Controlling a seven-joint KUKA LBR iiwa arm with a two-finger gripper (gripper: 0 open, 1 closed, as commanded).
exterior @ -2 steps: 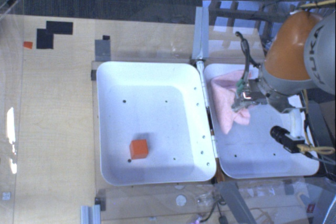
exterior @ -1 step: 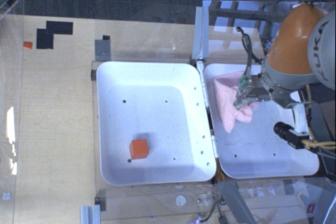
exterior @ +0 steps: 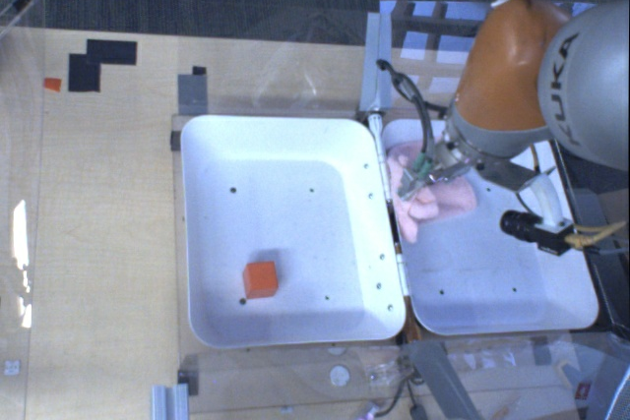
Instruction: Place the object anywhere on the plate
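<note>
I've got the arm (exterior: 532,64) reaching in from the right, w/ the claw (exterior: 425,170) down in the right bin (exterior: 512,310), near its upper left corner. The pink object (exterior: 438,197) lies right there, a soft lumpy thing against the bin's left wall, and the claw sits on its upper edge, touching or just over it; can't tell which. Claw state: can't tell. The wrist and cables cover most of it, so I can't say whether the pink thing is actually gripped. An orange block (exterior: 261,279) sits in the left bin (exterior: 285,152), lower left part, well apart from the claw. The table (exterior: 89,241) is light wood.
</note>
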